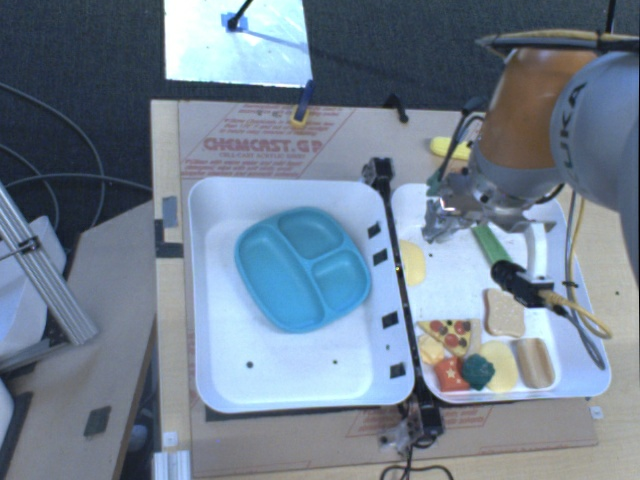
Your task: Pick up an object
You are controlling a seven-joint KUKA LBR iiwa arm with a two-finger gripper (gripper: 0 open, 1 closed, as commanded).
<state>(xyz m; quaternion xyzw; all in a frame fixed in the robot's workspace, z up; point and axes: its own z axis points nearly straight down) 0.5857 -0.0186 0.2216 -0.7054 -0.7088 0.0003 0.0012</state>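
1. Nearest us, at the front of the right bin point(590, 363), lies the pile of toy food: we count one pizza slice point(447, 334), one red piece point(449, 373), one dark green lump point(478, 371), one yellow disc point(503, 370), one hot dog point(535, 362) and one toast slice point(504, 313).
2. In the middle of that bin we see one pale yellow piece point(411, 264) against the left wall and one green stick point(491, 243), partly under the arm.
3. The left bin point(215, 368) bears one blue tray point(302, 267) with three compartments.
4. The gripper point(440, 220) hangs low over the far part of the right bin. We cannot tell how its jaws stand, and we see nothing between them.
5. We judge the step to be the approach: nothing is picked yet. The closest candidates are the pale yellow piece and the green stick, so the next move calls for settling over one of them and descending squarely.
6. Farthest, one yellow item point(447, 148) lies beyond the bin.
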